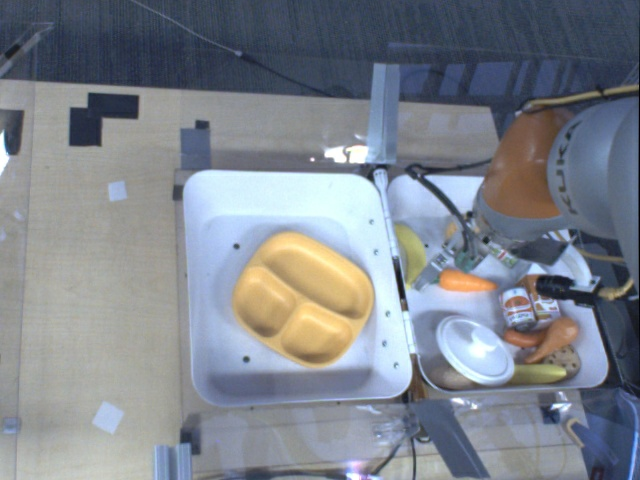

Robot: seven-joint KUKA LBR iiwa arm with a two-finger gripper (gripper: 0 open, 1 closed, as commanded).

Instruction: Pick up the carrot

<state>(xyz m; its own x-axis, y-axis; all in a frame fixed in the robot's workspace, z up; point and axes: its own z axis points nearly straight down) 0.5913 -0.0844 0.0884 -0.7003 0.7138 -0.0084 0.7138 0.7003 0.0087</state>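
Writing: "KUKA" partly readable on arm (590, 168), upper right.
Carrot (467, 282): right bin (600, 368).
Gripper (455, 258): finger state cannot be told.
Surface: wooden bench (90, 298).

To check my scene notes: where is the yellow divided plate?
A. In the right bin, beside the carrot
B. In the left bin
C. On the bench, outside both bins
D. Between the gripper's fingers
B: the plate lies flat inside the left bin, while the carrot lies in the right bin.
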